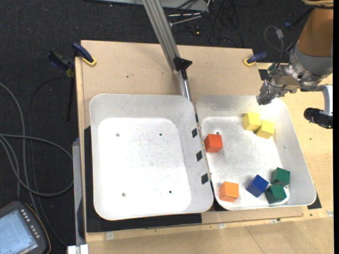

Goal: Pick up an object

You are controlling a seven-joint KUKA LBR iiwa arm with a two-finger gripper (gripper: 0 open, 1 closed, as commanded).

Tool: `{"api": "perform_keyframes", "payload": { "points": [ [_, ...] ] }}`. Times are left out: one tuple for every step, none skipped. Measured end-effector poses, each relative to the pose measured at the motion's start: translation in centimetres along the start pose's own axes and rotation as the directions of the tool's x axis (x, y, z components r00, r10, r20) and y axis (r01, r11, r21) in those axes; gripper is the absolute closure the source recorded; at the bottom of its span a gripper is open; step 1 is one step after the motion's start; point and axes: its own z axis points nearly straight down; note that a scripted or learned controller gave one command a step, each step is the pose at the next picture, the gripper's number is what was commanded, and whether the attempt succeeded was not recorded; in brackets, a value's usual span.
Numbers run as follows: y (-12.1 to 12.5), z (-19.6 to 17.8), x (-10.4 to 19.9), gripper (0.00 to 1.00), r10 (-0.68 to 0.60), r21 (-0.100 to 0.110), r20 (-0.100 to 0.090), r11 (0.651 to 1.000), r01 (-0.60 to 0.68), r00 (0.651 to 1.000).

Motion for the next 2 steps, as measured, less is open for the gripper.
{"api": "perform_keyframes", "payload": {
  "points": [
    [0.1, -2.1, 0.0, 1.00, 0.000, 0.003, -0.001, 1.000, 0.000, 1.000],
    [-1.7, -0.8, 5.5, 1.00, -0.005, 0.010, -0.005, 1.000, 0.005, 1.000]
  ]
}}
